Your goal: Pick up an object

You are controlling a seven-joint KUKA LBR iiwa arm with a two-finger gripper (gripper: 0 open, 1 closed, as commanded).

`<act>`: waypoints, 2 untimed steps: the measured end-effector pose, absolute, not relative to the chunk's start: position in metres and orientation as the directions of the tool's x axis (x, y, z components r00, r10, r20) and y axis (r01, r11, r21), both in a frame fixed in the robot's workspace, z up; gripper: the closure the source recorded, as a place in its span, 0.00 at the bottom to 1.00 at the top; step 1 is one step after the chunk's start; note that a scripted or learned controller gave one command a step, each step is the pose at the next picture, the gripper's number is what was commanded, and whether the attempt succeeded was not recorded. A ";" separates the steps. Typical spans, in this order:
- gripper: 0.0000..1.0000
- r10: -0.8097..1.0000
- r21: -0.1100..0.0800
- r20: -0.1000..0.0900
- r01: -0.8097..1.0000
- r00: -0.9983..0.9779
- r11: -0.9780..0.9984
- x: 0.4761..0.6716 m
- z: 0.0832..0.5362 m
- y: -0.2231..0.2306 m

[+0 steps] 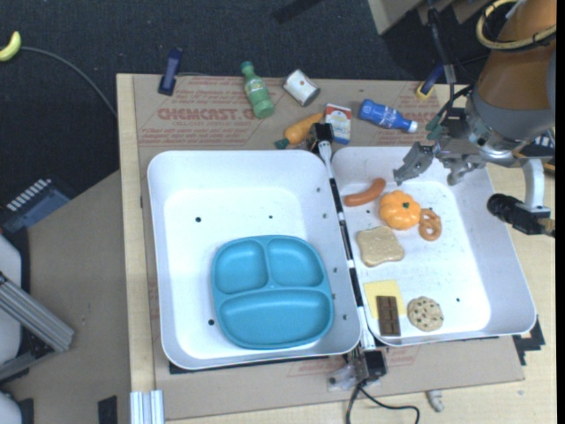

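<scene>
The right bin (494,263) holds several toy foods: a sausage (365,193), an orange pumpkin (400,210), a pretzel (430,224), a bread slice (380,246), a yellow cheese square (380,291), a chocolate bar (387,316) and a cookie (425,313). My gripper (434,168) hovers over the bin's back part, just behind the pumpkin and pretzel. Its two fingers are spread open and nothing sits between them.
The left bin (177,237) carries a blue divided plate (271,290). Behind the bins on the board lie a green bottle (258,90), a white can (301,87), a blue bottle (386,115), a small carton (336,122), a carrot (300,131) and a blue marker (169,71).
</scene>
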State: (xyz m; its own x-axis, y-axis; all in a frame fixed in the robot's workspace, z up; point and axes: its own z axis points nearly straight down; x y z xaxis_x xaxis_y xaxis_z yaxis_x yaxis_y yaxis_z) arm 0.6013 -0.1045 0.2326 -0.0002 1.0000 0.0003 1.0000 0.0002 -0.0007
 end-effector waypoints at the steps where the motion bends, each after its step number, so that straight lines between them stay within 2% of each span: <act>1: 0.00 1.000 -0.001 0.000 1.000 0.001 -0.001 0.602 0.084 -0.101; 2: 0.00 1.000 -0.010 0.001 1.000 -0.002 0.002 0.665 0.084 -0.094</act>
